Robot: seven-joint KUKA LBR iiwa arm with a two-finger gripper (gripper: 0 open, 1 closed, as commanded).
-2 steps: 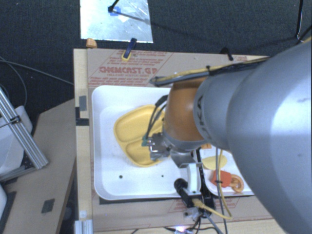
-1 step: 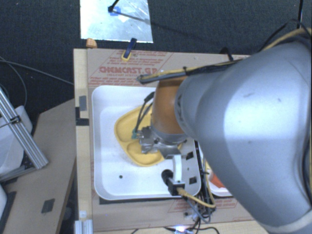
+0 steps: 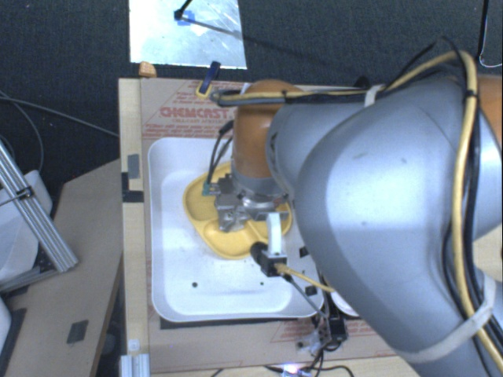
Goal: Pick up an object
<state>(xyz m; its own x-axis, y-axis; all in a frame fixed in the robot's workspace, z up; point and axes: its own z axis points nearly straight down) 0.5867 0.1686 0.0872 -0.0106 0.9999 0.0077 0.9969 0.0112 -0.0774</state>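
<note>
- I see the gripper [image 3: 229, 220] low over one yellow object [image 3: 206, 210] in the white bin [image 3: 169, 234].
- Its fingers are hidden; I cannot tell their state.

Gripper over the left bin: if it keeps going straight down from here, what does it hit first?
Most likely the yellow object directly under the gripper, lying on the white bin floor. How much gap remains is unclear from this angle.

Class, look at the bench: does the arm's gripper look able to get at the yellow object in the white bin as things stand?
Probably yes. The gripper hangs directly over the yellow object in the white bin, with nothing visible lying between them.
</note>
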